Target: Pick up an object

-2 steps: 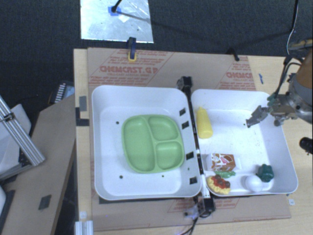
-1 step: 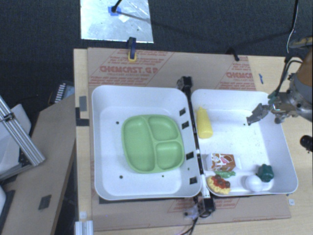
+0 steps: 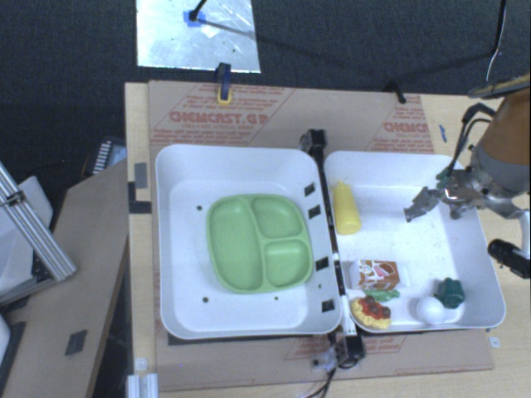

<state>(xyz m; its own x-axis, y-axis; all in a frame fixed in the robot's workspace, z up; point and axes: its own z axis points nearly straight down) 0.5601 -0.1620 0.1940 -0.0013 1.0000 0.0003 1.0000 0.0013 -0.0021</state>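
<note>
The arm's jaws (image 3: 427,204) hang over the right bin (image 3: 390,172), and I cannot tell if they are open or shut. Nothing shows between them. A yellow bottle (image 3: 346,208) lies by the bin's left wall, well apart from the jaws. Along the near side sit a small picture card (image 3: 378,273), a toy pizza slice (image 3: 371,312), a white ball (image 3: 430,309) and a dark green toy (image 3: 450,292). The ball and green toy touch. The left bin (image 3: 178,168) holds a green tray (image 3: 255,243) with three parts.
</note>
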